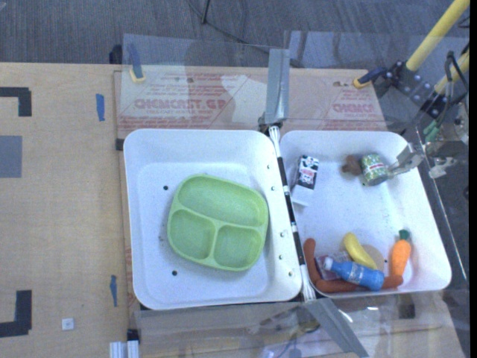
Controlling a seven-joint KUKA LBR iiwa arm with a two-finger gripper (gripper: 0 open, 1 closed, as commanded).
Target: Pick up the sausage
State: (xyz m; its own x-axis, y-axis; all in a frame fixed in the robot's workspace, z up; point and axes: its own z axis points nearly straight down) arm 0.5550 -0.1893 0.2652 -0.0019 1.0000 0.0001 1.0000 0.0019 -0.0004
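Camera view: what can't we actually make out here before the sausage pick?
- Sausage: its middle is covered by the blue bottle and banana.
- Gripper: at the right bin's far right edge, small; finger state unreadable.
- Arm: cut off by the right edge.
- Black-and-white carton: print too small to read.

From my remote seat, the claw (408, 161) sits at the right bin's (343, 215) far side. A green can (375, 168) lies just left of the claw, with a black-and-white carton (307, 172) farther left. A carrot (401, 256), banana (359, 250) and blue bottle (358, 274) lie nearer me than the claw, and a green divided plate (216, 222) rests well apart in the left bin (149, 162).
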